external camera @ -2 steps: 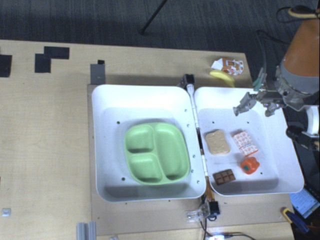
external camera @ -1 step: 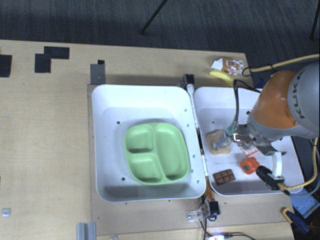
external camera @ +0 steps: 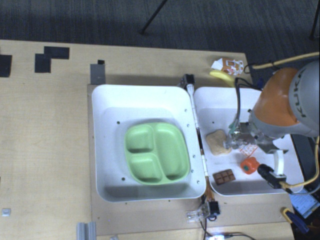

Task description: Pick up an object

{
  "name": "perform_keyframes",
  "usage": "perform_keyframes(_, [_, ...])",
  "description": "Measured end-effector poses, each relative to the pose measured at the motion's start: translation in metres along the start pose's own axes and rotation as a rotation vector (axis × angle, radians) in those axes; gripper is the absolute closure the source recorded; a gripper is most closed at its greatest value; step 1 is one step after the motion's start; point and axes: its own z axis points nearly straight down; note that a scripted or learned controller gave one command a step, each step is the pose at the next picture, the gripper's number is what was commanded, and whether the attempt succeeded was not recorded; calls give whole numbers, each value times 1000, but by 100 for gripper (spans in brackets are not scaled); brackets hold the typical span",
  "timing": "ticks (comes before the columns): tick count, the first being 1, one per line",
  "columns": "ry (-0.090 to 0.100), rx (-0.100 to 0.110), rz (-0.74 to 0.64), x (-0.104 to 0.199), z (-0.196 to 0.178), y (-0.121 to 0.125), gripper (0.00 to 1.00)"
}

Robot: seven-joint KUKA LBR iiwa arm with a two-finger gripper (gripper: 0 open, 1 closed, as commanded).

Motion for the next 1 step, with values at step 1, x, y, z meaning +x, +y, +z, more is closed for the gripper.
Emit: perform_keyframes(1, [0, 0, 0, 0, 0, 0, 0])
